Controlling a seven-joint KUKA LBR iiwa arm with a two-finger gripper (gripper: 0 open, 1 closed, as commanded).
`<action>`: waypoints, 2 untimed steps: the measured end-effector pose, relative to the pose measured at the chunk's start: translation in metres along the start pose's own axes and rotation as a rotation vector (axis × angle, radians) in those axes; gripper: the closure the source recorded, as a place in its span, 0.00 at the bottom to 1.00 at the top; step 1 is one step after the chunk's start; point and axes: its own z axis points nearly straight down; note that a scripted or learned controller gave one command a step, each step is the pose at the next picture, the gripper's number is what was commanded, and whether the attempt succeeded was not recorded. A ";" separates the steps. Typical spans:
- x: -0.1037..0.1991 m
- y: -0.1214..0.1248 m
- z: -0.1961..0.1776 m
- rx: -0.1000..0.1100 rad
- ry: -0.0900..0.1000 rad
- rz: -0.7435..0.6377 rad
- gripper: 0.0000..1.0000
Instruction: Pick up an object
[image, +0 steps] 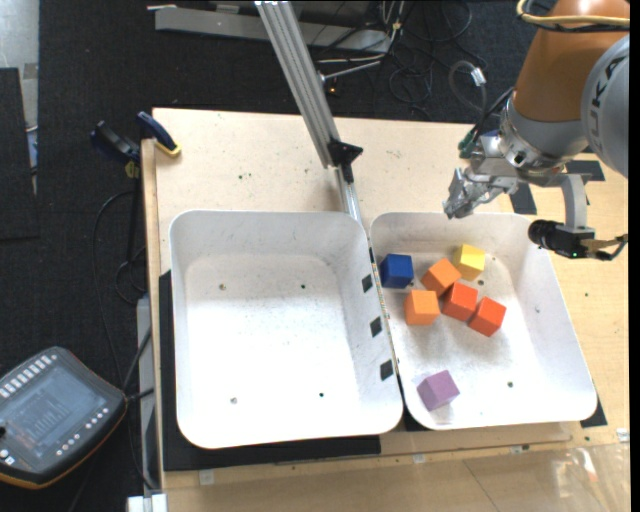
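The right bin (545, 340) holds several small cubes. A blue cube (397, 270) lies near its left wall, a yellow cube (469, 261) toward the back, and a cluster of orange and red cubes (456, 297) sits in the middle. A purple cube (437, 389) lies alone near the front. My gripper (460, 203) hangs above the bin's far rim, up and behind the yellow cube, with nothing visible between its fingers.
The left bin (270, 325) sits beside the right one. A slanted metal rod (310, 95) runs down to the gap between the bins. A blue and yellow clamp (140, 140) is at the bench's back left corner, and a pendant (50, 415) lies off the bench at the lower left.
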 end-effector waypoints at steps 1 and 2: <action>0.060 -0.006 -0.001 0.001 0.001 -0.002 1.00; 0.112 -0.016 -0.003 0.001 0.001 -0.001 1.00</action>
